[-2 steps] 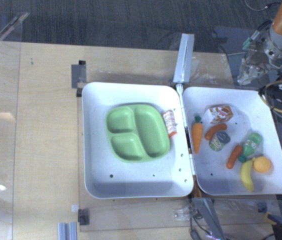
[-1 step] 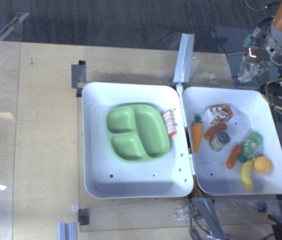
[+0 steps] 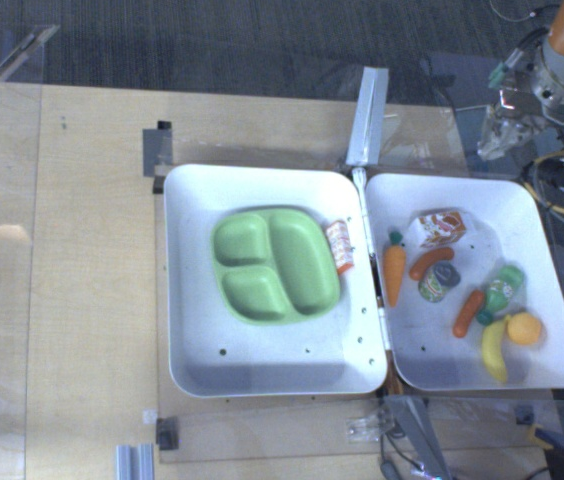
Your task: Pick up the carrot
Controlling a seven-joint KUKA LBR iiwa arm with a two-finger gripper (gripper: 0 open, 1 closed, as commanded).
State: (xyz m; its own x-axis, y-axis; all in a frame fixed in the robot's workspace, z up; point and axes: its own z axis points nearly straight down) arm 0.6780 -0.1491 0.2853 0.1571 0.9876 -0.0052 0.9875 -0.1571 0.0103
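Gripper (image 3: 502,128) hovers beyond the right bin; its opening cannot be told. Approach the orange plastic carrot (image 3: 393,272) across its width; avoid the bin wall.

A pale wooden bench (image 3: 62,268) stands on dark, seemingly carpeted floor (image 3: 212,18) under even light.

Carrot (image 3: 394,272) lies at right bin's (image 3: 552,380) left wall, gripper (image 3: 500,128) well apart
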